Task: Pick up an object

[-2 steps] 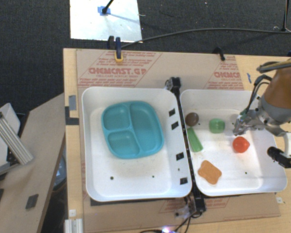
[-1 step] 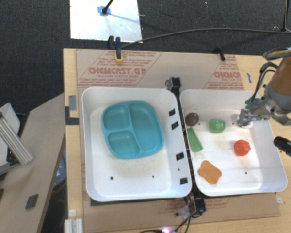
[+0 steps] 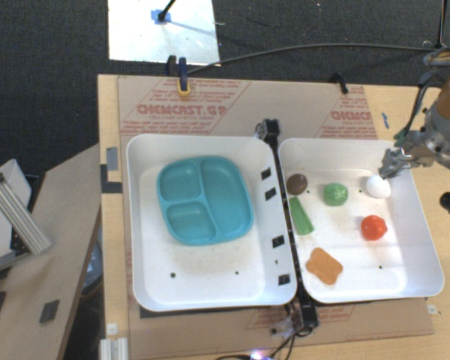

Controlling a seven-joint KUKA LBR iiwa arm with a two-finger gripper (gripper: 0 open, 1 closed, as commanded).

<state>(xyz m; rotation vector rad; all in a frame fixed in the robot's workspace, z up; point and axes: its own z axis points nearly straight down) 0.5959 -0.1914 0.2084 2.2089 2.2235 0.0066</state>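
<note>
1. Nearest us, in the right white plastic bin (image 3: 427,272), we see a flat orange bread-shaped toy (image 3: 324,265) by the front edge.
2. Behind it lie a round red toy (image 3: 373,227) and a long green wedge (image 3: 301,216) along the left wall.
3. Farther back sit a green round toy (image 3: 334,194), a brown ball (image 3: 296,183) and a white egg-shaped object (image 3: 376,187).
4. The grey metal gripper (image 3: 394,160) hovers at that bin's far right corner, just beside the egg; we cannot tell its state.
5. The left white bin (image 3: 146,276) holds a teal divided plastic tray (image 3: 205,199).
6. Both bins rest on a printed cardboard sheet (image 3: 210,103) over the wooden bench (image 3: 109,107); dark carpet (image 3: 45,51) lies beyond.

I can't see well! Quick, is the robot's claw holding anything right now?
Gripper: cannot be told; it sits just above the white egg.
</note>
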